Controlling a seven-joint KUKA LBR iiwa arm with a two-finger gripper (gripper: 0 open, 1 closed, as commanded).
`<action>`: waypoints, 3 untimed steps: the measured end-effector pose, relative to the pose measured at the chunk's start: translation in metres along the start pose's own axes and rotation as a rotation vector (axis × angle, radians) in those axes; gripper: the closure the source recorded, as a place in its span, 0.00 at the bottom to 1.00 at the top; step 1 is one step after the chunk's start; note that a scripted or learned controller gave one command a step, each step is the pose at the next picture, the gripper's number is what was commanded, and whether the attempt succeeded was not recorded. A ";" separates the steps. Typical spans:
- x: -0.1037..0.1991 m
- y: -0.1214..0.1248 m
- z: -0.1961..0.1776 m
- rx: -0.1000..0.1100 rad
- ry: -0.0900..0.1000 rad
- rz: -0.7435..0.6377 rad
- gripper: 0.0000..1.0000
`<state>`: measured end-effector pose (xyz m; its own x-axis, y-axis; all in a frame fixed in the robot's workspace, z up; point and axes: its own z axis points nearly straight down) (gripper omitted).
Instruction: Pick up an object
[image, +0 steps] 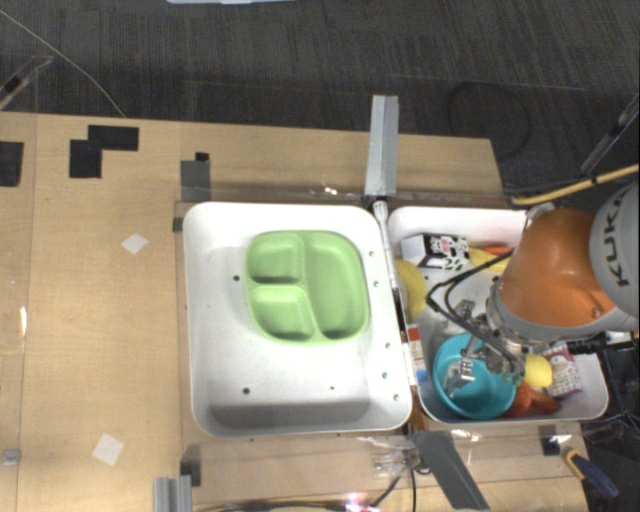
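Camera view, looking down on the bench (90, 330), and the arm (560, 270) is in from the right, orange band bulging over the right bin (598, 400). The pincer (462, 377) hangs low at the near end of that bin, directly over a blue bowl (472, 395). Its metal tips sit inside the bowl's rim, and it is hard to call from up here whether they touch the bowl's floor. How wide the pincer stands I cannot tell; the wrist and black cables crowd the tips. Nothing shows between them, so no claim of a hold.

Around the pincer: just to its right, tucked against the bowl's edge, a small yellow ball-like object (538, 372). Below that and slightly right, an orange-red piece (535, 402) peeks out beside the bowl. Further right again, a small packet with red and white print (566, 376), partly under the arm. Up and to the left of the pincer lies a yellow object (412, 282), elongated, near the bin's left wall. Straight up from the pincer, at the far end of the bin, a black-and-white patterned item (440, 250), with a sliver of yellow and orange beyond it by the arm.

Well off to the pincer's left, across the divider, the left bin (215, 330) carries a green tray with three compartments (305, 286), lying flat in its far half. A grey metal bar (382, 145) stands up from the seam between the bins, far above the pincer.
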<state>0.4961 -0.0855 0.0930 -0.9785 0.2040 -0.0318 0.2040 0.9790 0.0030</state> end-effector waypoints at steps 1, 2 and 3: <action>-0.120 0.016 0.005 0.000 0.013 -0.187 0.00; -0.102 0.014 0.005 -0.001 0.012 -0.146 0.00; -0.089 0.019 0.004 0.000 0.011 -0.109 0.00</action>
<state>0.5873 -0.0850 0.0920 -0.9951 0.0963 -0.0204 0.0963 0.9953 0.0000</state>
